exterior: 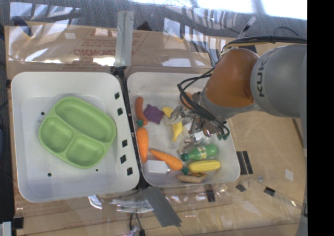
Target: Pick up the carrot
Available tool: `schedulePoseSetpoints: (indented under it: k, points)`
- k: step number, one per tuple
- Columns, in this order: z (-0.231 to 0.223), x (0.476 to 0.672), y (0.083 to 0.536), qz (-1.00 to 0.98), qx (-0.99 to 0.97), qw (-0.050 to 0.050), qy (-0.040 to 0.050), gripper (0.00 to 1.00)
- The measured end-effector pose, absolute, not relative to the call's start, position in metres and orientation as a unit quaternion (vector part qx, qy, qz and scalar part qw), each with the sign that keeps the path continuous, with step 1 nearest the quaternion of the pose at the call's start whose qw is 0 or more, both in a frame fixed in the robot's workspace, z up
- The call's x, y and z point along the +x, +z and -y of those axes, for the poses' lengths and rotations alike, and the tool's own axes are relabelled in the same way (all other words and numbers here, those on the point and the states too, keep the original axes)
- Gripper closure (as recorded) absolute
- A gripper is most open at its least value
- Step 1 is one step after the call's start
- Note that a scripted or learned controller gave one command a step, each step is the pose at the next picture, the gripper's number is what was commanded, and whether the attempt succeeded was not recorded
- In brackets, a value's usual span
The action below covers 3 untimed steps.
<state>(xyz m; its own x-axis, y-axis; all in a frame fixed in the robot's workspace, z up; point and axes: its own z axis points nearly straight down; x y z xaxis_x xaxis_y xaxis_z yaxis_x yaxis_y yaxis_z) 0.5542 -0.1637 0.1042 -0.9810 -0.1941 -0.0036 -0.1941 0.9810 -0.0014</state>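
- Surface (271, 141) wears cardboard under glossy plastic; glare streaks the backdrop
- Gripper (194, 131) hangs over the right bin (156, 81), its grasp unreadable; carrot (166, 158) lies free

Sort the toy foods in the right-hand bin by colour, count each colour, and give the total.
Orange: 3, namely the carrot, a second carrot and a short piece
Yellow: 3, namely corn, a wedge and a small bit
Purple: 1
Green: 1 bottle
White: 1 block
Brown: 1
Total: 10
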Motion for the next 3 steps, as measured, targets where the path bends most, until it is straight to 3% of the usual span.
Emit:
schedulePoseSetpoints:
  k: [1, 2, 3]
  points:
    - [0.128, 0.499, 0.101, -0.986, -0.166, 0.018, -0.0084, 0.00]
    - [0.192, 0.549, 0.389, -0.991, -0.132, 0.008, -0.0043, 0.00]
    - [0.209, 0.505, 0.228, -0.983, -0.181, -0.004, 0.0027, 0.00]
